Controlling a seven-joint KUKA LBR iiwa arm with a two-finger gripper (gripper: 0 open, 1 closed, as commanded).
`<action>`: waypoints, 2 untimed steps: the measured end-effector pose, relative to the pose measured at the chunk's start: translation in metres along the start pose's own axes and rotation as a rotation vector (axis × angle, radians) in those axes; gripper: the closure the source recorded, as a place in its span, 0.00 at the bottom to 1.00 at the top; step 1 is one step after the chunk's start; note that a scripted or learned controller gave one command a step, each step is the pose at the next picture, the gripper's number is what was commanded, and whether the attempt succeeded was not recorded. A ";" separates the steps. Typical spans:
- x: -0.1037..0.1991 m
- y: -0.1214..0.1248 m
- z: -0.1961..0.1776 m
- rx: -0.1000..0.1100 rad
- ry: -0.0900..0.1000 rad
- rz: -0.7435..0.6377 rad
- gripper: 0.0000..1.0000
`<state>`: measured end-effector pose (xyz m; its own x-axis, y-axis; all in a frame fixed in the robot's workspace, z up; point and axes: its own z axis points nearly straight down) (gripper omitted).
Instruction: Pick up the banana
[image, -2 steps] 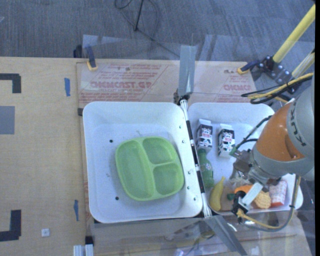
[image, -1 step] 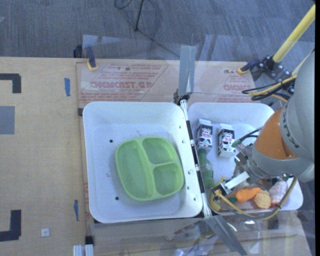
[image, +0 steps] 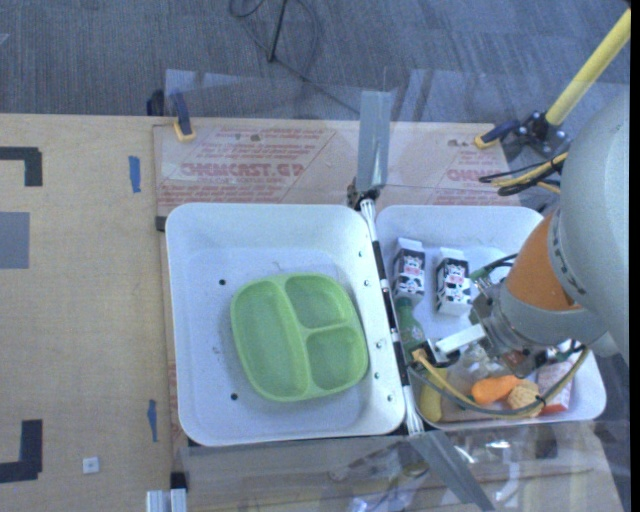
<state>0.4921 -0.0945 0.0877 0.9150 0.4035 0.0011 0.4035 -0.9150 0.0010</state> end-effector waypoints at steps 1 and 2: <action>-0.008 0.000 -0.001 -0.002 0.009 0.207 1.00; -0.008 -0.002 -0.001 -0.006 0.008 0.193 1.00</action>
<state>0.4836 -0.0958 0.0885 0.9754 0.2203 0.0100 0.2203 -0.9754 0.0062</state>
